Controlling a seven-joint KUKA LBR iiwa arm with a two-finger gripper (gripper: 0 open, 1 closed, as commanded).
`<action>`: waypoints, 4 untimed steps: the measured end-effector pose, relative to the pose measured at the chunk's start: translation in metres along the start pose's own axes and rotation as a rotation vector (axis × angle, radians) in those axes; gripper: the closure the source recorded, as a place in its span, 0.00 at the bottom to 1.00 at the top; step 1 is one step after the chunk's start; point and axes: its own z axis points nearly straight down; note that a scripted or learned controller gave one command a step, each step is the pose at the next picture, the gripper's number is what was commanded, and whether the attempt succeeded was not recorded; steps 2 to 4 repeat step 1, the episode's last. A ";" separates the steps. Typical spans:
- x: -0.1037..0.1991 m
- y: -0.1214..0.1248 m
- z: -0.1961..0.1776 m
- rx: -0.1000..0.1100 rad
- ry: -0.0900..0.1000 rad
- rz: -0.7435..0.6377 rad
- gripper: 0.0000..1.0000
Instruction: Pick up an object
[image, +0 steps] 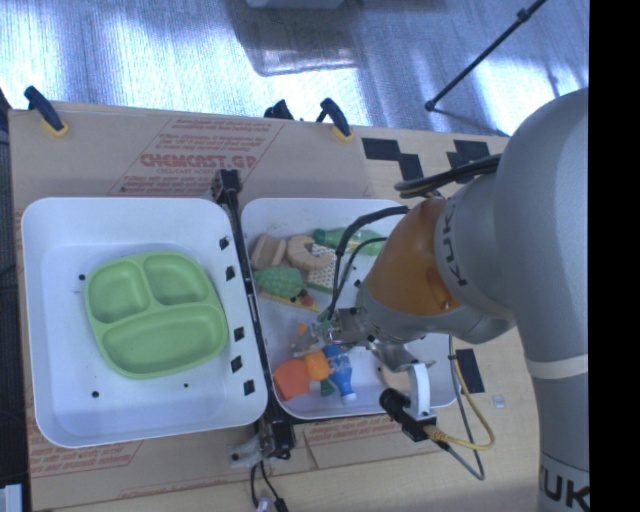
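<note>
The right white bin (262, 215) has a pile of small toy foods: a tan waffle-like piece (318, 258), a green bumpy piece (281, 283), and a green leafy bit (335, 239) near the back. Up front sit an orange rounded piece (291, 380) and a small blue bottle (340, 374), just beside each other.

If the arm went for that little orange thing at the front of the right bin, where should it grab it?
Probably from straight above, pinching the orange object across its rounded body. It lies low near the right bin front wall, with a blue-and-white item close on its right, so a sideways approach looks crowded. Its exact shape is hard to tell.
</note>
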 end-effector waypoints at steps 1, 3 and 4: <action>0.074 0.024 -0.122 -0.006 0.000 0.003 1.00; 0.074 0.024 -0.122 -0.006 0.000 0.003 1.00; 0.074 0.024 -0.122 -0.006 0.000 0.003 1.00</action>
